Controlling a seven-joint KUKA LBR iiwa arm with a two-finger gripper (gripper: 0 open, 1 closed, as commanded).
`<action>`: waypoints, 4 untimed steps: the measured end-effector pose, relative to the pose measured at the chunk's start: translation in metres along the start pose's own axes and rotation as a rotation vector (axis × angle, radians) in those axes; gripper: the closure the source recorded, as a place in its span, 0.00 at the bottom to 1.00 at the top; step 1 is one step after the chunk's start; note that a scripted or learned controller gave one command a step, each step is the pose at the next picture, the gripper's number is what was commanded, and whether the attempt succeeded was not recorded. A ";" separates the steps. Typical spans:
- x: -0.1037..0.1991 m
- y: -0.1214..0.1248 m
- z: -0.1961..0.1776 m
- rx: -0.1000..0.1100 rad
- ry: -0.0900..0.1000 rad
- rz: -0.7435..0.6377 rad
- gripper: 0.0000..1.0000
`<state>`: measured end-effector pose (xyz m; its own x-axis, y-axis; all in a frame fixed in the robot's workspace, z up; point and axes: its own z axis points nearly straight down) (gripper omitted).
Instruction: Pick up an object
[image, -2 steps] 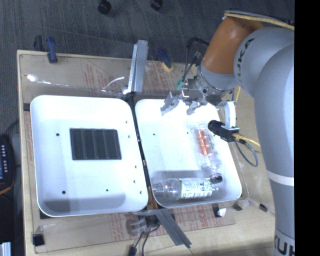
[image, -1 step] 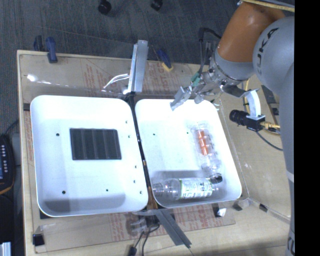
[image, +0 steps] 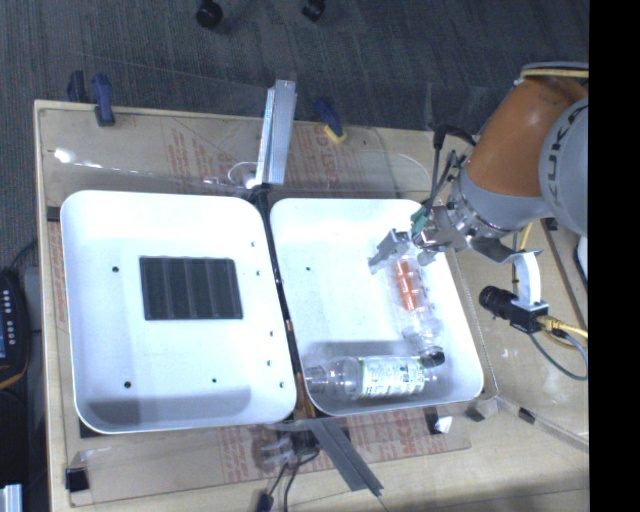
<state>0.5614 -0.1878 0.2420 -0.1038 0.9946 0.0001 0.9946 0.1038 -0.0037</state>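
clear plastic is what matters here: two transparent bottles lie in the right bin (image: 300, 300) of a pair of shallow white bins on the desk (image: 520, 400). the larger clear bottle (image: 372, 377) rests on its side along the near wall, cap toward the right, with a pale printed label around its middle. the slimmer bottle with an orange label (image: 412, 298) lies along the right wall, its lower end near the larger bottle's cap. both look light and nearly empty, thin-walled enough to dent, smooth and round enough to roll or slip from a loose pinch, so i would judge the best hold is across the labelled middle of the body, not the neck. the claw (image: 400, 245) hangs over the far right corner of that bin, just above the upper end of the orange-labelled bottle; i cannot tell whether it is spread or pressed together, and nothing shows between its tips. the left bin (image: 90, 300) holds a dark ribbed panel (image: 190, 288).
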 end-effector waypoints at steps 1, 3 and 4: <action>-0.024 0.018 0.056 0.002 0.002 -0.109 0.00; 0.007 -0.053 -0.003 -0.004 0.000 0.177 0.00; -0.004 -0.026 -0.006 -0.003 0.000 0.162 0.00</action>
